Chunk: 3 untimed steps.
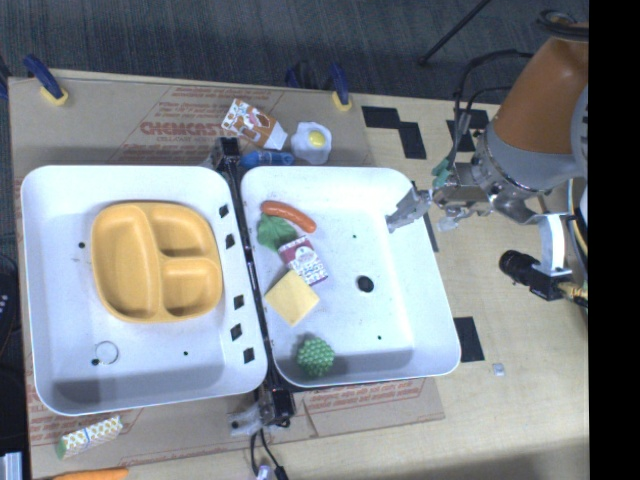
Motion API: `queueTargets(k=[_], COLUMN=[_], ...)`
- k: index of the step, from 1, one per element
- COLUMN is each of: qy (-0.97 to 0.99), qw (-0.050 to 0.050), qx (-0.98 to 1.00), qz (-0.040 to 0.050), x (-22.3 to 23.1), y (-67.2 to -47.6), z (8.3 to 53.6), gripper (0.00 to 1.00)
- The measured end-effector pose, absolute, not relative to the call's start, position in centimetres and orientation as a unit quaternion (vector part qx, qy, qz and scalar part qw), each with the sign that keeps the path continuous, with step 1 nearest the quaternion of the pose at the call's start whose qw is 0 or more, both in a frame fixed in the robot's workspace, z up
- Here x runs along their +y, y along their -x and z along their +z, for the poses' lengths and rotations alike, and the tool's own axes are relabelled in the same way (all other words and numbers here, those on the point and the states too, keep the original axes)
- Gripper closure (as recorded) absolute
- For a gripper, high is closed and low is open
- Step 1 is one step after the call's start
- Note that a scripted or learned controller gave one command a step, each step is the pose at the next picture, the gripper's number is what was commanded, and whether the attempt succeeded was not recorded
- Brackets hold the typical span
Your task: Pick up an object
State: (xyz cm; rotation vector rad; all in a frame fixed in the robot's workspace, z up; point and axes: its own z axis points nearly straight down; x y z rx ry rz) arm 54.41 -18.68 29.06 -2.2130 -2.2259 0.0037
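**Pincer at right bin's far-right rim, nothing in it**

Pincer (412, 208) sits over the right rim of the right bin (400, 318), hanging off the arm (535, 98) w/ the orange band. Can't tell if it's spread or pressed together; nothing visible between the fingers.

All pickable items lie to the pincer's left, in the left half of the right bin. Nearest-ish: orange sausage (289, 215), approx level w/ the pincer. Green broccoli-like piece (273, 232) just below the sausage, touching or nearly. Small printed packet (304, 261) below that, then yellow cheese wedge (292, 298) just beside it. Green bumpy ball (315, 356) lowest, near the bin's front wall, well apart from the pincer. Small dark spot (364, 285) on bin floor, below-left of the pincer.

Further left, the left bin (50, 268) holds a yellow divided tray (155, 260).
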Motion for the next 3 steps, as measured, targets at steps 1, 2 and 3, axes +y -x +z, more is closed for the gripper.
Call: queueTargets(k=[1, 2, 3], qy=[0.742, 0.796, 0.724], qw=[-0.004, 0.001, 0.002], qx=[-0.670, -0.606, -0.690], qz=[-0.0029, 0.0010, 0.0015], x=[-12.4, -9.5, -9.2], y=[-59.9, -63.4, -59.8], z=[9.7, 9.2, 9.2], gripper=[0.00, 0.00, 0.00])
